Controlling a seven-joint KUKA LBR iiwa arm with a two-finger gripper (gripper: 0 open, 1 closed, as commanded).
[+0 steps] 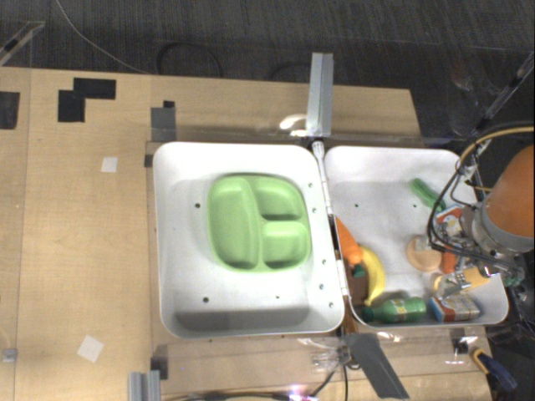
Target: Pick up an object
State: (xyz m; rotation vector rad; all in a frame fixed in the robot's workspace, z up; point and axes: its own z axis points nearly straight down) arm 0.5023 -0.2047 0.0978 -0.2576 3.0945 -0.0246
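The right bin holds several objects along its near side and left wall. An orange carrot lies by the left wall with a yellow banana just below it. A green bottle lies on its side at the near wall, next to a small blue and red box. A tan round piece sits mid-right, and a green stick lies farther back. My gripper is low over the bin's right near corner, just above the box and right of the tan piece. Cables and the wrist hide its tips.
The left bin carries a green divided plate in its middle. A metal post stands behind the seam between the bins. The arm's orange band overhangs the right bin's right edge. Bare bin floor lies at the right bin's back left.
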